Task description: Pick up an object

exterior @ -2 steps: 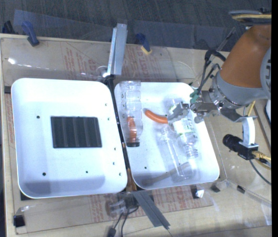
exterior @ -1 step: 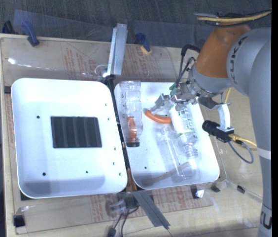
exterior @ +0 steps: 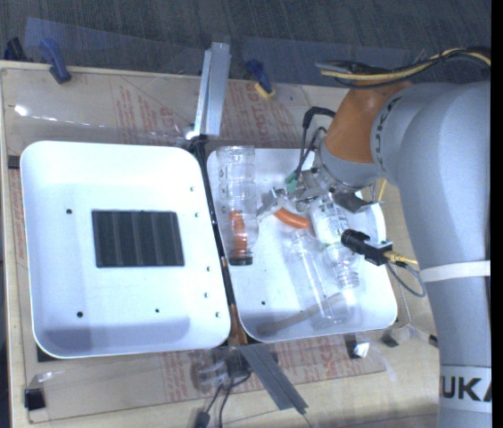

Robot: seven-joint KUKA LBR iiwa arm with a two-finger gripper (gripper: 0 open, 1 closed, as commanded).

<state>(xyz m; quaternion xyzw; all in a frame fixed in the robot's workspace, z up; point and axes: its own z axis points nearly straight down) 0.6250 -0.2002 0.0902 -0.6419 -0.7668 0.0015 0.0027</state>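
Fingers (exterior: 294, 188) blurred over right bin (exterior: 260, 319); clear bottles (exterior: 236, 205) hard to separate

Left bin (exterior: 46, 239) beside right bin (exterior: 251, 315), bottles (exterior: 236, 205) lying in right bin, arm (exterior: 439, 185) over its right side

"UKA" — on the arm (exterior: 465, 328)

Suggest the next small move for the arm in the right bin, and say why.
Probably lower the end effector a little onto the orange object just below it. It hovers in the upper middle of the right bin, in a clutter of clear plastic items, and I can't confirm anything is held. The orange piece is the closest and most distinct target; the clear bottle with the dark cap lies further left.
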